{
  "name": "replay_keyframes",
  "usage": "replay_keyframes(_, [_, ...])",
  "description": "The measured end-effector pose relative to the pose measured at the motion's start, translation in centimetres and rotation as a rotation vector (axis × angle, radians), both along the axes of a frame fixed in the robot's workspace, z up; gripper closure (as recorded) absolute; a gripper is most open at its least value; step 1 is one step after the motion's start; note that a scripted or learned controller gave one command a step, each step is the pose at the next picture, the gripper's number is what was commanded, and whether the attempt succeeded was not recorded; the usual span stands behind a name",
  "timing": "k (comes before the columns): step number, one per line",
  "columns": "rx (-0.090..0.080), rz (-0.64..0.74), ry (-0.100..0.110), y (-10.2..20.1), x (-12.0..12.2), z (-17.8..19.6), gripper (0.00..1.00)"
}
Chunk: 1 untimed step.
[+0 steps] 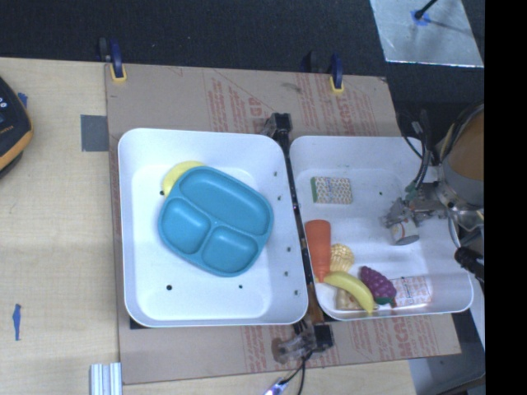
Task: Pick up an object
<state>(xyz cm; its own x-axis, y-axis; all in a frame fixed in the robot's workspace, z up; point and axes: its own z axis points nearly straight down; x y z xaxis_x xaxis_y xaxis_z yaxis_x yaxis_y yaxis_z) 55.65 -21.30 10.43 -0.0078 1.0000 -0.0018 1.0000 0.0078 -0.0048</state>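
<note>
Camera view: gripper [403, 227] low at right bin's [370, 148] three o'clock; jaws' state cannot be told. Banana [351, 289] at six o'clock: light, smooth, curved; best gripped mid-body.

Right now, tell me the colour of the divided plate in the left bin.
Blue, a light sky blue; the plate shows plainly in the camera view.
</note>
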Motion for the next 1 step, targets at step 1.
replay_keyframes(1, [0.002,-0.002,-0.003,5.13,10.03,-1.22,1.0])
